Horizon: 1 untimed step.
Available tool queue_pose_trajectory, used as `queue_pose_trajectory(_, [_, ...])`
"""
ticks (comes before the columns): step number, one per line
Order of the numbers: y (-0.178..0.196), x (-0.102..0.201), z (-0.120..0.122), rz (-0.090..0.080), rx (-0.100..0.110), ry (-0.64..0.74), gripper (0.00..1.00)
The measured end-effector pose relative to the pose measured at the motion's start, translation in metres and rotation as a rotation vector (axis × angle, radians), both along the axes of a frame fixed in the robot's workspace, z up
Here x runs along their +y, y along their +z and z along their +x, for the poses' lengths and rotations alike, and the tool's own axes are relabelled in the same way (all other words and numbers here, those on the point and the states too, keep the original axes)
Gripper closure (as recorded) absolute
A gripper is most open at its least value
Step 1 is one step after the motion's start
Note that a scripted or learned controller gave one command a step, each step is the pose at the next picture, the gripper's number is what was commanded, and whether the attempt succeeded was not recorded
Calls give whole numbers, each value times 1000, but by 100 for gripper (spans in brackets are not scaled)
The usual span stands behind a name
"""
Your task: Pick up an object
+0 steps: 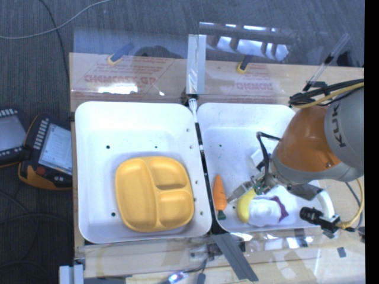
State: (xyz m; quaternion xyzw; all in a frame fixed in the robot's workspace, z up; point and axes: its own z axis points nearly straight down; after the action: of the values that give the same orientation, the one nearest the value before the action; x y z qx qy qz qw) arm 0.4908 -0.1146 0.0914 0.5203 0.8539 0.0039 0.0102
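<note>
The right bin [237,126] holds an orange carrot [219,193] near its left wall. A yellow lemon-like piece [243,207] lies against a white and purple object [267,210] at the front. The grey arm with its orange band [305,144] reaches in from the right. My gripper [256,185] is low over the yellow piece and the white object. Its fingers are too hidden to read, and nothing shows as lifted.
The left bin [95,135] holds a yellow sectioned tray [155,193]. A handheld pendant [44,152] lies on the floor to the left. Clear plastic panels [246,43] stand behind the bins. Cables [331,90] run along the arm at right.
</note>
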Motion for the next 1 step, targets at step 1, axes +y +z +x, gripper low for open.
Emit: queue_pose_trajectory(1, [9, 1, 1, 4, 1, -1, 100])
